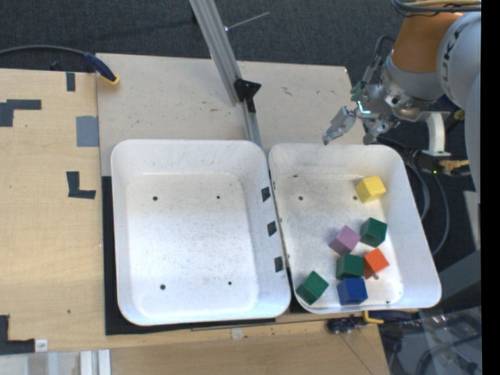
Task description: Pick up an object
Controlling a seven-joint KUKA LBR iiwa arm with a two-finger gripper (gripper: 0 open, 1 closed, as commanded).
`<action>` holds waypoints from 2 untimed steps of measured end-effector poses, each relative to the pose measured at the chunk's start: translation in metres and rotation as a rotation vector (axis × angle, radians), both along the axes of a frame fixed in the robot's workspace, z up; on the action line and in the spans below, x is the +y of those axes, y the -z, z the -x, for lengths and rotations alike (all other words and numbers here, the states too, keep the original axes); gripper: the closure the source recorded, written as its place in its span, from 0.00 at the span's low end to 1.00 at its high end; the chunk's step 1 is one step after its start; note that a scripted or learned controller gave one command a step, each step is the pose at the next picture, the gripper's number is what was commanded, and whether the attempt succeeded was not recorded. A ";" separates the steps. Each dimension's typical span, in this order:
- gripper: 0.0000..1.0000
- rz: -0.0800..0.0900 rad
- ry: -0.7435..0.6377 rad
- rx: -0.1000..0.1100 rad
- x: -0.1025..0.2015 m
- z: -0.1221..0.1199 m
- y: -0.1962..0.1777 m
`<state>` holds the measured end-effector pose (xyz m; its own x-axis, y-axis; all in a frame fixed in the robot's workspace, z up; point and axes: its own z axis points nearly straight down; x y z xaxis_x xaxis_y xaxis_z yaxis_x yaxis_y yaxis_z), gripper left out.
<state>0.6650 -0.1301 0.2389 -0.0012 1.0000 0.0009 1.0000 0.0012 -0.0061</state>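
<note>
**Arm poised past the far rim of the right bin, blocks waiting below**

The table (195, 108) is a pale board with a wood-toned panel on its left carrying grey tape marks. On it sit two shallow white bins side by side on a dark mat. The left bin (125, 209) has a speckled floor with four small dark dots. The right bin (312, 170) holds every block.

The grey arm (461, 45), with its orange band, comes in from the upper right. Its claw (344, 127) hangs above the far rim of the right bin, near that bin's far middle, well apart from the blocks. Whether the claw is spread or pressed together I cannot tell; no block is seen in it.

A slanted metal rail (215, 33) runs from the top of the view down to the seam between the bins.

The blocks are small cubes with plain, solid-coloured faces. A yellow block (371, 187) lies alone toward the far right of the bin. The others gather at the near right: a purple block (344, 240), a dark green block (373, 230) just beside it, an orange block (376, 262), a green block (350, 266) touching the orange one, a blue block (352, 290) just below that, and another green block (313, 286) set apart to the left near the front wall.
</note>
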 end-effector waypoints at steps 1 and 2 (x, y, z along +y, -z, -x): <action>0.00 0.002 -0.001 -0.005 0.000 -0.001 -0.004; 0.00 0.001 0.000 0.001 -0.005 0.008 0.056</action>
